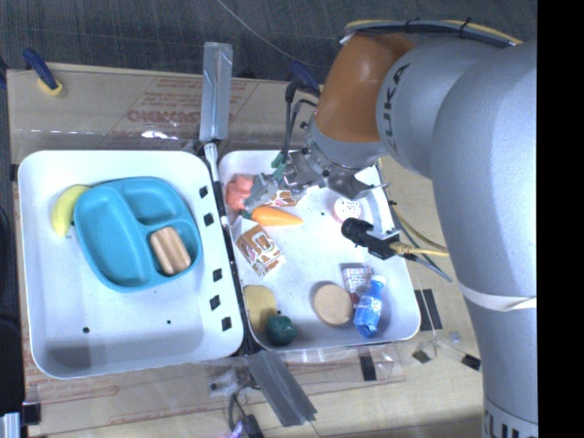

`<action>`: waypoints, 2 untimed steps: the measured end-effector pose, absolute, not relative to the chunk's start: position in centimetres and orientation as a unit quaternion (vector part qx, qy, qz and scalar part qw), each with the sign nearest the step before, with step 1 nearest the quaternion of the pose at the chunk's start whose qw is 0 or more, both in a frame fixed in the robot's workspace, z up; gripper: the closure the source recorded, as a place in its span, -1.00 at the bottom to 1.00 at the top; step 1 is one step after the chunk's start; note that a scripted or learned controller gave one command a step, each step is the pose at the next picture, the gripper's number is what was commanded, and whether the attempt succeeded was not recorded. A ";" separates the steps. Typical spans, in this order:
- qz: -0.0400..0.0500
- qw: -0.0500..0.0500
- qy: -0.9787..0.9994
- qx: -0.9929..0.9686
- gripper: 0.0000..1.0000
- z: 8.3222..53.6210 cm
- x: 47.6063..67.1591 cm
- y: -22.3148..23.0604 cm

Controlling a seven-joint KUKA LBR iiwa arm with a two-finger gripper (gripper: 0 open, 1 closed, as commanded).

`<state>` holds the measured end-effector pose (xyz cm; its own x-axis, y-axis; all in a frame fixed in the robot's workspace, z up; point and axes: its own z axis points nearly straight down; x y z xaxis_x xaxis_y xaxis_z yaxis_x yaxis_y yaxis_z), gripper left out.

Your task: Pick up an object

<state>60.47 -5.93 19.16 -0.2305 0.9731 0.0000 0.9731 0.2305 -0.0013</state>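
Note:
My gripper (279, 186) reaches down into the far left part of the right bin (401, 322), under the orange band of the arm. Right below it lies an orange carrot (275, 215), and a pink-red piece (239, 191) sits just to its left. The arm hides the fingertips. Closer to the front lie a brown-and-white snack packet (259, 247), a tan round disc (332, 304), a blue wrapped packet (369, 312), a yellow piece (259, 301) and a dark green ball (280, 329).
The left bin (55, 336) holds a blue divided plate (128, 231) with a brown bread roll (170, 249) in it and a yellow banana (62, 210) beside it. A black cylinder (362, 234) on the arm hangs over the right bin, near a white round piece (348, 210).

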 end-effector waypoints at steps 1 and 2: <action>-0.007 -0.008 -0.752 -0.659 -1.00 11.4 60.5 -10.2; -0.012 -0.012 -0.776 -0.630 -1.00 10.9 60.6 -10.6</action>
<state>60.61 -10.60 10.87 -0.2047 0.9788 -0.0039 0.9783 0.2047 0.0333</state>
